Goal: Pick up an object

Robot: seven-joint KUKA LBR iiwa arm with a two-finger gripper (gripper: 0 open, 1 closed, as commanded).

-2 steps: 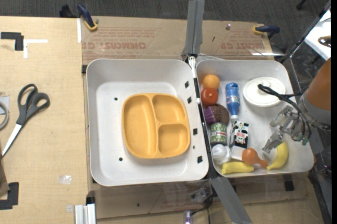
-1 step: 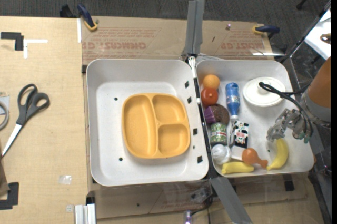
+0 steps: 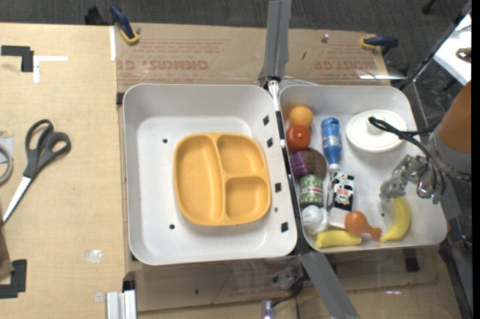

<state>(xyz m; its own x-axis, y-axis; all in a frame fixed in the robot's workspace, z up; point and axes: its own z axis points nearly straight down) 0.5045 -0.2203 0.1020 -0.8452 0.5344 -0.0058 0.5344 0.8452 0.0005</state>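
Note:
The right bin (image 3: 420, 103) holds several small items. Along its left side lie an orange (image 3: 301, 115), a red fruit (image 3: 298, 135), a blue bottle (image 3: 331, 139), a purple piece (image 3: 307, 161), a green can (image 3: 311, 190) and a black-and-white carton (image 3: 342, 191). A white bowl (image 3: 375, 131) sits at the back. Near the front are a yellow banana (image 3: 397, 220), a second yellow fruit (image 3: 337, 238) and an orange toy (image 3: 357, 222). My gripper (image 3: 403, 186) hangs open just above the banana's upper end, nothing between its fingers.
The left bin (image 3: 142, 160) holds a yellow divided plate (image 3: 223, 179). Scissors (image 3: 34, 160) lie on the bench at far left. A black cable (image 3: 397, 131) crosses the white bowl. The grey arm (image 3: 457, 137) enters over the right bin's right wall.

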